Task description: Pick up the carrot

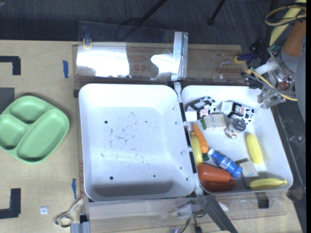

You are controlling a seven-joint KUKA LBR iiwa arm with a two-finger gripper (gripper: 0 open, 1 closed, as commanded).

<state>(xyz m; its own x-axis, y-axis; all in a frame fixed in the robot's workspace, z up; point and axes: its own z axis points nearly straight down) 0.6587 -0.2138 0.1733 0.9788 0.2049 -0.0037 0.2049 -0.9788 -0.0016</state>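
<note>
The carrot [200,139] lies in the right bin [277,144], hard against that bin's left wall, well apart from the hand [270,89], which hangs over the bin's upper right corner amid cables; from the hand the carrot lies down and far to the left in the camera view, across most of the bin; whether the hand is spread or pressed together I cannot tell, since wrist and wiring blur it; nothing shows between its tips; the carrot's long axis runs roughly from the upper left to the lower right of the view, only slightly tilted off the bin wall, so I judge a grip across its narrow width is what the reach calls for; a yellow piece [196,149] lies touching its left side, a blue bottle [226,162] sits just beyond its lower end, and a red sausage-like thing [214,174] lies below that; between hand and carrot stand small printed boxes [214,120] and a corn cob [254,148]; the left bin [97,101] is farther off.
</note>
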